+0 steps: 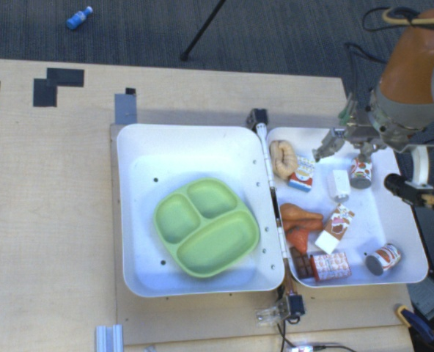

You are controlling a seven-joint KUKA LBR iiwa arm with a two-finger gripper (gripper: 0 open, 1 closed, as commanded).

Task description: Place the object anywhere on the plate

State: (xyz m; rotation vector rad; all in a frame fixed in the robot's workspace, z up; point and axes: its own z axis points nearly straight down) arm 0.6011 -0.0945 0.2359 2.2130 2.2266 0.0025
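A green three-compartment plate [206,228] lies in the left bin [140,196] with nothing on it. The right bin [404,222] holds several small items: a tan pastry [281,158], a small carton [301,174], a white block [340,183], a small can [361,173], an orange food piece [300,214], a white cube [327,241], a red box [329,265] and a second can [384,258]. My gripper [341,154] hangs over the back of the right bin, open, its fingers spread with nothing between them. The small can sits just below its right finger.
A dark piece [300,259] and a brown-and-white packet [339,221] also lie in the right bin. A black clamp [258,117] sits at the back of the divider between the bins. A black part [407,189] juts over the right rim.
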